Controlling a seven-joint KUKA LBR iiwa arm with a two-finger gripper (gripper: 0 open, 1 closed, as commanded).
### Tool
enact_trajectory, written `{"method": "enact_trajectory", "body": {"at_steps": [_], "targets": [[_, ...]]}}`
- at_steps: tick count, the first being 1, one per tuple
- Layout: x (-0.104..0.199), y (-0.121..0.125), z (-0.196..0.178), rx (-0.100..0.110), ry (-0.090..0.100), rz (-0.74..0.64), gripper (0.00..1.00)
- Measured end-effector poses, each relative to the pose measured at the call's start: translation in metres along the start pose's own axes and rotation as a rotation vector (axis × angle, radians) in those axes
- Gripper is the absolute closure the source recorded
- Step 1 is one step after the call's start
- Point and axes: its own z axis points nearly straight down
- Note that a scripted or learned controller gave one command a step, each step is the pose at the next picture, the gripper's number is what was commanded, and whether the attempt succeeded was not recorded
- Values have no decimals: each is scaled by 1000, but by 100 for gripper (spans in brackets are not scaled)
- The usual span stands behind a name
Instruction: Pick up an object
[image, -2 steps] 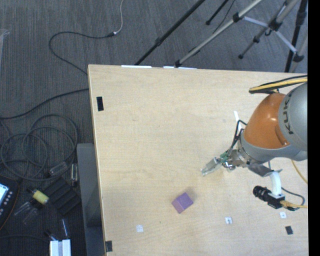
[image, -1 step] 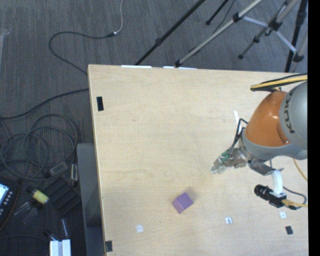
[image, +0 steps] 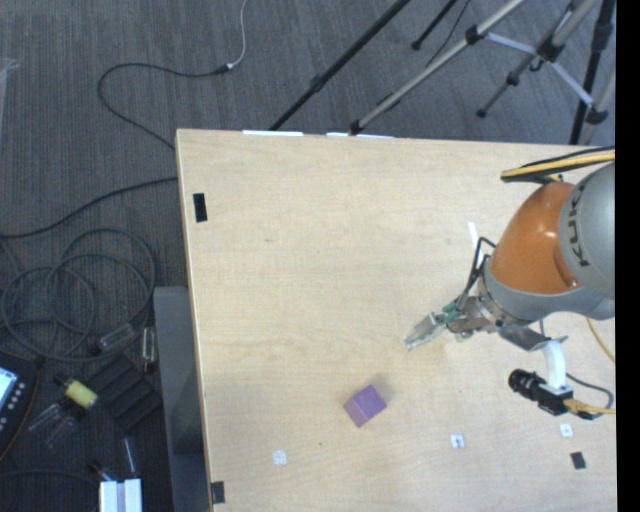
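A pale wooden desk (image: 300, 260) fills most of the frame, standing on dark grey carpet (image: 90, 60) strewn at left with looping black cables (image: 70, 300). Tripod legs (image: 480, 45) cross the carpet beyond the desk's far edge. From the right, the grey arm (image: 560, 260) with its orange band reaches over the desk, its gripper (image: 428, 327) pointing left and low above the bare wood, near the desk's right-hand middle; whether the gripper is parted or closed cannot be told from this angle, and nothing is seen in it. A small purple cube (image: 365, 405) sits on the desk below and left of the gripper, well apart from it. A black tag (image: 200, 207) marks the desk near its left edge.
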Motion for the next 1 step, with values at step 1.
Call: {"method": "enact_trajectory", "body": {"at_steps": [1], "targets": [[51,-28,11,0,-1,-3,0]]}}
